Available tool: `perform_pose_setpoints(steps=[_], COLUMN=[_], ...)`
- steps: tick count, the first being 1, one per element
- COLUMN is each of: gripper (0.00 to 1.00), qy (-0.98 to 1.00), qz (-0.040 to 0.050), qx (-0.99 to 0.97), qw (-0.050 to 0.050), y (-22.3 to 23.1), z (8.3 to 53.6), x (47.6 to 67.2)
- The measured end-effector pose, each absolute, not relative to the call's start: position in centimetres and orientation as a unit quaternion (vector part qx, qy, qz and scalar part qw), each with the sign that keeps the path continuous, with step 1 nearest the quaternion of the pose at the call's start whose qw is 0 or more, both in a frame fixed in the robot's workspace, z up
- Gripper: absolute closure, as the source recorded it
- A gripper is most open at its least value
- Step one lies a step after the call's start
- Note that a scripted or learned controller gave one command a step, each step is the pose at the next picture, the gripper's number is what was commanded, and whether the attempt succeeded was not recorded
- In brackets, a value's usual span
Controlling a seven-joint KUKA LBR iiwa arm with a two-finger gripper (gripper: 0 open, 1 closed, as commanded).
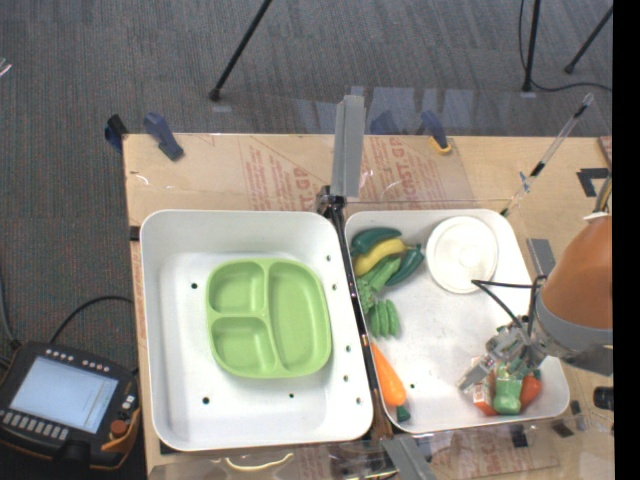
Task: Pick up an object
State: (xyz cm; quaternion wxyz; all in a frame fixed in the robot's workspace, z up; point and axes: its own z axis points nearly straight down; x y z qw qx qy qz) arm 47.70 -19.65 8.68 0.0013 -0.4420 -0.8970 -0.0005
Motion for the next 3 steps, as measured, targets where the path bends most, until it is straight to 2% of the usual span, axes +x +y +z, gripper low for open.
perform_pose_setpoints(steps=[1,2,3], gripper=[0.00,0.00,1.00], qy=[-0.921,-0.908,-0.908], qz=[-0.0001,-0.0011,-0.0024], qx=[-0.389,-0.420,-0.419], qw=[0.000,0.002,0.003], y=[-21.0,-20.3,-20.2], z=[12.5,8.6,9.5], x=[47.8,47.6,47.6])
